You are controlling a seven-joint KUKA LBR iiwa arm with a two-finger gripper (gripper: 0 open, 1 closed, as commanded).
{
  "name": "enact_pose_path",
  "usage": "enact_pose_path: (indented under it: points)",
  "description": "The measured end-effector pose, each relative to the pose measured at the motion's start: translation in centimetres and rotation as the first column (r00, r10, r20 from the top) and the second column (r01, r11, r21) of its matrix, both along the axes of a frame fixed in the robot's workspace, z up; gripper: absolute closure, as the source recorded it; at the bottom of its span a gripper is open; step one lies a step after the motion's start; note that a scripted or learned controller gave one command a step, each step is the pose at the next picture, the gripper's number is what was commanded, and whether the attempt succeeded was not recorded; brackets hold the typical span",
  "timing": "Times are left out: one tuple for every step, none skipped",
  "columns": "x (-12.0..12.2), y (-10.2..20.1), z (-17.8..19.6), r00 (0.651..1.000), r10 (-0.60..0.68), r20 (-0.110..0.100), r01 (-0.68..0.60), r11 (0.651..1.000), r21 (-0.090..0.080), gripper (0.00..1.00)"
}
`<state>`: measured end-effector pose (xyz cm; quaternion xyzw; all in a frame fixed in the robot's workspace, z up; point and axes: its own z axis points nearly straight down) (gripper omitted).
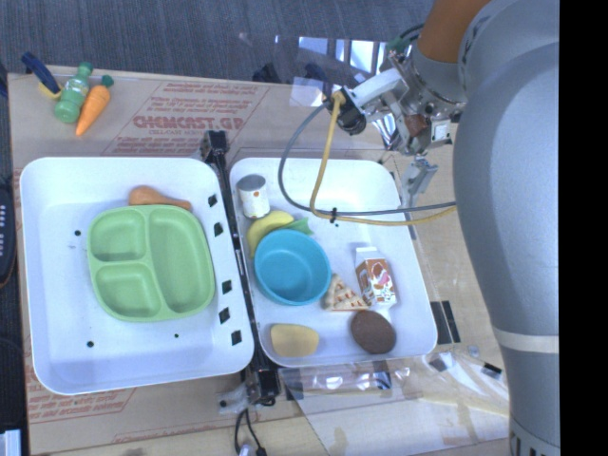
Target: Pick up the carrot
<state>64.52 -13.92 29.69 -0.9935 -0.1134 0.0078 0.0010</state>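
The carrot (92,108) lay on the bench beyond the left bin (38,255), beside a green bottle (71,100). It looked like a light, rigid, smooth toy (probably plastic), best pinched across its thick upper body. The end effector (418,174) hung over the right bin's far corner, well apart; its state could not be told.

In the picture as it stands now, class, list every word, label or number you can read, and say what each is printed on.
"CHEMCAST GP": red print, repeated, on the brown protective paper covering the bench behind the bins.
Smaller red lines around it: too blurred to read.
Red-and-white small carton in the right white bin: printed label, too small to read.
Small grey-and-white can: label unreadable.
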Motion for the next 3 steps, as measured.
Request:
enact_pose_path:
  points:
    - [-2.0,7.7,7.4,1.000,-0.010,0.014,0.010,1.000,0.001,0.00]
    - [-6.7,13.2,15.0,1.000,0.022,0.015,-0.022,1.000,0.001,0.00]
    - [-14.2,15.6,21.0,0.955,0.298,0.012,-0.298,0.955,0.003,0.00]
